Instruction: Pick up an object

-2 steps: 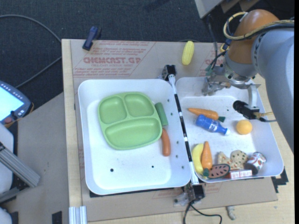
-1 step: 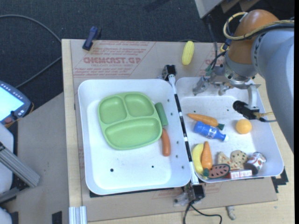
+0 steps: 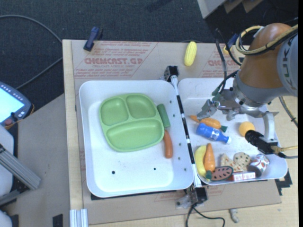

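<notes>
carrot (image 3: 210,123) lies in the right bin (image 3: 199,86), right of centre in the frame, its long axis near level, just below and right of the pincer (image 3: 209,109), whose jaws stand open, holding nothing.

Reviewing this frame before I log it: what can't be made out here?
- Gripper: dark and small under the wrist in the camera view; its grip state and whether it holds anything cannot be told.
- Right bin: the arm covers its far right part.
- Toy food pile at that bin's near edge: pieces overlap and are too small to name singly.
- Printed lettering on the board: only partly legible.
</notes>
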### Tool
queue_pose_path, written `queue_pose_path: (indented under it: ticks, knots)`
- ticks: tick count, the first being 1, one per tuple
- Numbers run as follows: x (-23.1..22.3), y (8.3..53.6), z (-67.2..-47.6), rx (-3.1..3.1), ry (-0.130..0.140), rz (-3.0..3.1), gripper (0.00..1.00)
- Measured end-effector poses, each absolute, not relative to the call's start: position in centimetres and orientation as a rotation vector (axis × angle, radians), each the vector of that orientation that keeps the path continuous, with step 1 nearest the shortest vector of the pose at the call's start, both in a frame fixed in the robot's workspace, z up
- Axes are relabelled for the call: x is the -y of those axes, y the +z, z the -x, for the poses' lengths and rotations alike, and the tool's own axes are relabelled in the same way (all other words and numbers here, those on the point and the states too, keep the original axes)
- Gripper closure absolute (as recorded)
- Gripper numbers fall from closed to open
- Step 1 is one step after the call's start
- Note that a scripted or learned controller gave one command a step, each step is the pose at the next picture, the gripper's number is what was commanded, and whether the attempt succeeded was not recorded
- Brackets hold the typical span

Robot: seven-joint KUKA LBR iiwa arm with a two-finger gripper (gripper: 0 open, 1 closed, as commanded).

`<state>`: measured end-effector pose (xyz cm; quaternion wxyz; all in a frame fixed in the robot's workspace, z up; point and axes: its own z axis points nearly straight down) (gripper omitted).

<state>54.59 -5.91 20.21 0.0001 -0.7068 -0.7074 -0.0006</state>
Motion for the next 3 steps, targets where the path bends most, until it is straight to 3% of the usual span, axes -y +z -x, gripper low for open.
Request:
queue_pose_path:
  ticks: [1, 2, 3]
  knots:
    - [11.2, 12.5, -56.1, 2.219, 0.002, 2.222, 0.0]
    - [9.2, 9.5, -53.0, 2.23, -0.029, 2.22, 0.0]
    - [10.9, 8.5, -47.9, 2.219, 0.001, 2.221, 0.0]
